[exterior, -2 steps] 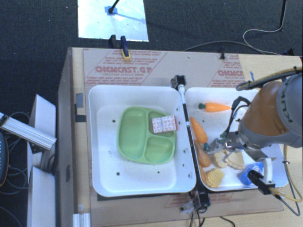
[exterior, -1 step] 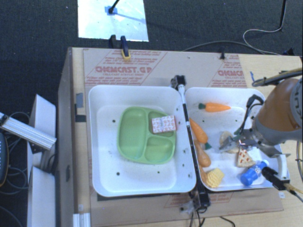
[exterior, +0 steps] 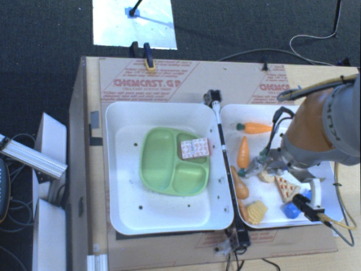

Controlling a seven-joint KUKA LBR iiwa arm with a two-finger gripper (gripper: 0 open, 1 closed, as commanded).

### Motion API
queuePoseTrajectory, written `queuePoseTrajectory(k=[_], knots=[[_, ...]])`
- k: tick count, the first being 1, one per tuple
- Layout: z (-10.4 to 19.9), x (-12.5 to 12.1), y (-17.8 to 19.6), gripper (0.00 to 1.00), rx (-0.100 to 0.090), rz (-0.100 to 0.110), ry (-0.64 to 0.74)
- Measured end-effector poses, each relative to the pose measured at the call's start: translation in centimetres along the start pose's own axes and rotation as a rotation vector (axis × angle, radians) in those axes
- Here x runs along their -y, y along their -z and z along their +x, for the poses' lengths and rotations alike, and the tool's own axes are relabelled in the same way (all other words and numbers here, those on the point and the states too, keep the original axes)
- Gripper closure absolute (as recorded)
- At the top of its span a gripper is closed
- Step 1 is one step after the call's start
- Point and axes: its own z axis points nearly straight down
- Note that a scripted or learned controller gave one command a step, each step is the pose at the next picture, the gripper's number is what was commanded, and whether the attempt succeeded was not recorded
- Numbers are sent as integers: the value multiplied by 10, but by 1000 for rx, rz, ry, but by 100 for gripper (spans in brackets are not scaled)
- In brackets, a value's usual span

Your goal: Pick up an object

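Note:
The right bin (exterior: 338,208) holds several toy foods. An orange carrot (exterior: 255,128) lies at the back, a second carrot (exterior: 243,152) stands along the left side, and an orange piece (exterior: 240,186) lies below it. Near the front are a yellow waffle-like piece (exterior: 255,210), a pizza slice (exterior: 286,188) and a small blue object (exterior: 291,210). My gripper (exterior: 264,165) is low over the middle of this bin, just above a pale piece (exterior: 265,176) and right of the second carrot. The arm's orange band (exterior: 310,126) hides the bin's right part.
The left bin (exterior: 127,208) holds a green divided plate (exterior: 163,165) with a pink-and-white wafer block (exterior: 194,148) on its upper right section. A black bar (exterior: 223,151) runs along the divide between the bins. Cables trail at the right.

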Motion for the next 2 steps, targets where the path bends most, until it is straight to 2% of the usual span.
queuePoseTrajectory(k=[1,2], knots=[[13,-128,2,0,0,-3,1],[-9,-139,4,0,-32,27,8]])
